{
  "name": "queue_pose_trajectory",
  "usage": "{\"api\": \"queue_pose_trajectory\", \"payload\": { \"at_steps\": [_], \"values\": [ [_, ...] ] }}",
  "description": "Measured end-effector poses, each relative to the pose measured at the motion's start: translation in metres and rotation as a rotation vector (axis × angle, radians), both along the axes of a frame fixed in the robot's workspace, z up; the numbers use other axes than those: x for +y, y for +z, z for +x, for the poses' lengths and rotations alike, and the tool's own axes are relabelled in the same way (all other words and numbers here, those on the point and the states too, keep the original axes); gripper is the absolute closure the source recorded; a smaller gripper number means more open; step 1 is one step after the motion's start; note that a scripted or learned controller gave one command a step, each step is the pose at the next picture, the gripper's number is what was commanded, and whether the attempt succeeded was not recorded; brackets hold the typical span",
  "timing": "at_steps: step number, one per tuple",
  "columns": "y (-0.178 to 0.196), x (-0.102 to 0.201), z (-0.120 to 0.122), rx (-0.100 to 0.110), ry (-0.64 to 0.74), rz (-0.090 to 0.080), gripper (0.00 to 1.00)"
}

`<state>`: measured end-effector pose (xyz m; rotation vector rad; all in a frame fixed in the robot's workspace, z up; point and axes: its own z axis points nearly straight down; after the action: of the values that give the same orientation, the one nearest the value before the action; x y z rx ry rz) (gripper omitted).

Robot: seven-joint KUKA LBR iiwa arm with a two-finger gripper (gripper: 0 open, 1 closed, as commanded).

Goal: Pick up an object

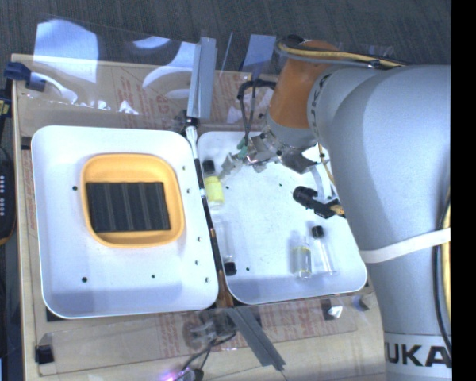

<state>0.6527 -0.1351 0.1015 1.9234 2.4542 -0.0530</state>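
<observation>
Small clear plastic vial (302, 259) in right white bin (246, 288): light, rigid, slippery, best gripped mid-body; claw (254, 159) state cannot be told.

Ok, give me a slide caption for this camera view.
Arm reaches over the right bin of small bottles; yellow tray sits in the left bin.

Both bins (63, 292) are seen as smooth, glossy white plastic. The bottles (311, 254) appear clear and shiny; the tray (130, 200) shows matt yellow plastic, ribbed black inside.
</observation>
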Motion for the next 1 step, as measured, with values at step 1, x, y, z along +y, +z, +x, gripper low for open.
{"api": "queue_pose_trajectory", "payload": {
  "at_steps": [1],
  "values": [
    [-0.0003,0.0008,-0.0008,0.001,-0.037,-0.001,0.0]
  ]
}}
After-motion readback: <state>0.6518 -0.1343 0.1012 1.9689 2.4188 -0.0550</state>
